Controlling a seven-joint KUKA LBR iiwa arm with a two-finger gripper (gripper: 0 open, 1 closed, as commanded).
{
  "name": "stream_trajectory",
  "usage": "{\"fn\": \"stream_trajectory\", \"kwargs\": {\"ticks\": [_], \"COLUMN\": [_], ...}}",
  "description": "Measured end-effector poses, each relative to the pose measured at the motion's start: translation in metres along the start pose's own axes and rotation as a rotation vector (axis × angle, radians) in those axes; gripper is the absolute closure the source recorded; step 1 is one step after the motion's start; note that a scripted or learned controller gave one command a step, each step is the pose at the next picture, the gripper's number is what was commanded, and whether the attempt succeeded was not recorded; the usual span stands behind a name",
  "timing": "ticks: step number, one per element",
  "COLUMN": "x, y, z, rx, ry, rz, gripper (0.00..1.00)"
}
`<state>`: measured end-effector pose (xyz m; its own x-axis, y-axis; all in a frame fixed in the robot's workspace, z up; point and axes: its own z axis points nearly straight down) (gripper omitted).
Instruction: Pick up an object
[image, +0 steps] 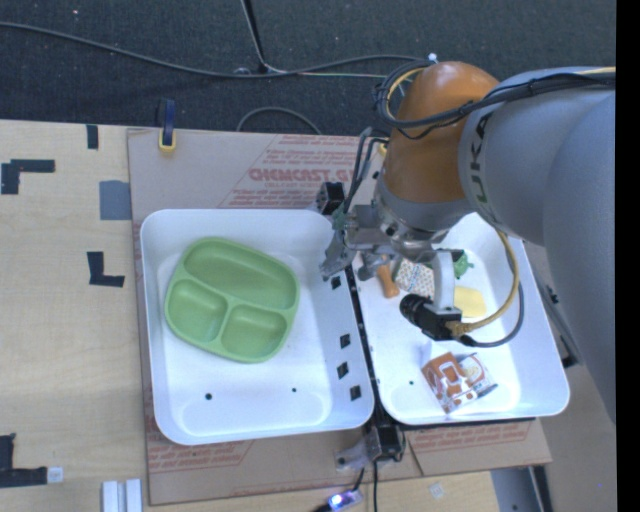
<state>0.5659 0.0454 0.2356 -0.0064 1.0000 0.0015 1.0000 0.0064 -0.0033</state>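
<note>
We see the hand (385, 262) low over right bin (540, 350), grip state unclear; green tray (232, 299) in left bin (180, 400).

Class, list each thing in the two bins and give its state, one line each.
Green divided plate: flat, upright, in left bin.
Orange-and-white packet: lying in right bin.
Yellow piece: lying beside the arm.
Claw: low over right bin.
</note>
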Motion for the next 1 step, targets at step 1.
{"fn": "stream_trajectory", "kwargs": {"ticks": [1], "x": [0.0441], "y": [-0.0311], "z": [0.0111], "rx": [0.002], "ry": [-0.002], "rz": [0.002], "gripper": [1.0]}}
